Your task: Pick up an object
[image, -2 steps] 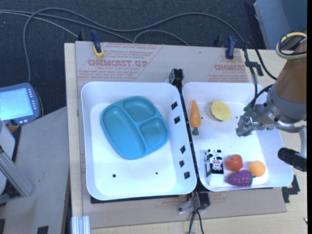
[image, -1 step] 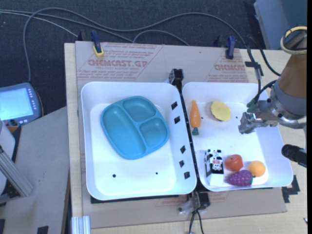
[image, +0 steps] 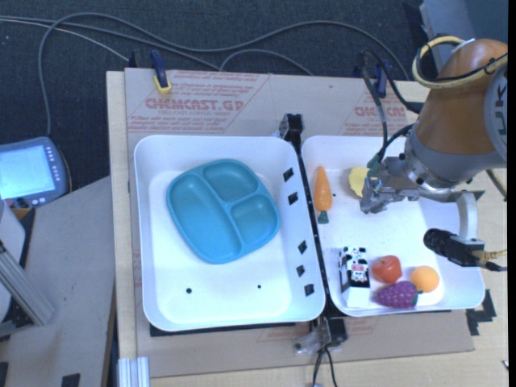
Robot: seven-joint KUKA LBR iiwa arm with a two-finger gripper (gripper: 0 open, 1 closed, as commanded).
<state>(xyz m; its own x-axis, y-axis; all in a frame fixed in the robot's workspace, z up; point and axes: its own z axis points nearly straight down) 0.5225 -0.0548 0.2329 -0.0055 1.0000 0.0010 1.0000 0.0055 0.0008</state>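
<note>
While the arm is reaching in from the right of the frame, its gripper (image: 372, 202) is hanging low over the right bin (image: 343, 156), just beside a yellow toy (image: 358, 181); whether it is released or clenched cannot be told. An orange carrot (image: 322, 189) is lying near the divider. Along the lower edge are sitting a black-and-white cow-print carton (image: 354, 267), a red tomato (image: 387, 268), purple grapes (image: 397, 295) and an orange (image: 425, 279). The left bin (image: 153, 224) is holding a blue divided plate (image: 223, 209). Red lettering on the cardboard (image: 193, 99) is reading "CHEMCAST".
</note>
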